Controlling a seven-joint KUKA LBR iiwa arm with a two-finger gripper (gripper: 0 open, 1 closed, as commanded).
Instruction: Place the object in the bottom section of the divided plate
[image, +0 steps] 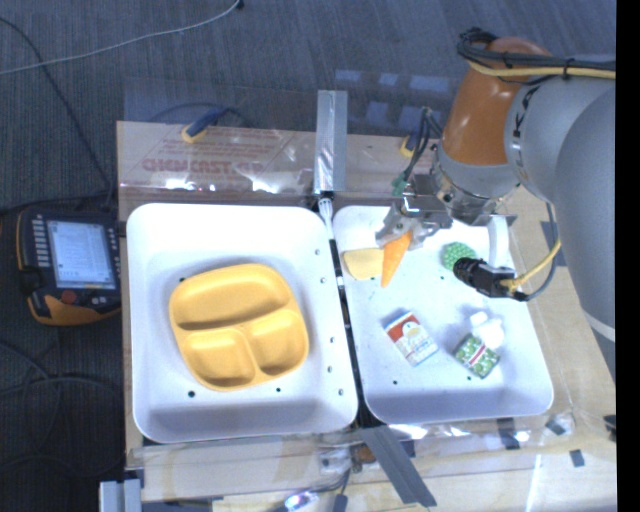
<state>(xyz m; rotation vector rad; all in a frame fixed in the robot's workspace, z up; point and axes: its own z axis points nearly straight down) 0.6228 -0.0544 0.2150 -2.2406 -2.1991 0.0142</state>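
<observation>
One orange carrot (393, 257) hangs between the fingers (408, 226) — above the right bin (520, 395).

The divided plate (238, 323) is yellow-orange in its white bin (150, 400). Beside it, the second white bin (520, 395) holds an orange carrot (393, 259), a pale yellow wedge (362, 263), a red-and-white carton (411, 336) and a green-and-white carton (478, 348).

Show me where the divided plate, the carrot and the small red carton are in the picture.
divided plate (238, 325), camera view, on the ridge between its sections.
carrot (393, 257), camera view, middle of its orange body, below the gripper (412, 222).
small red carton (411, 337), camera view, its top face.
</observation>
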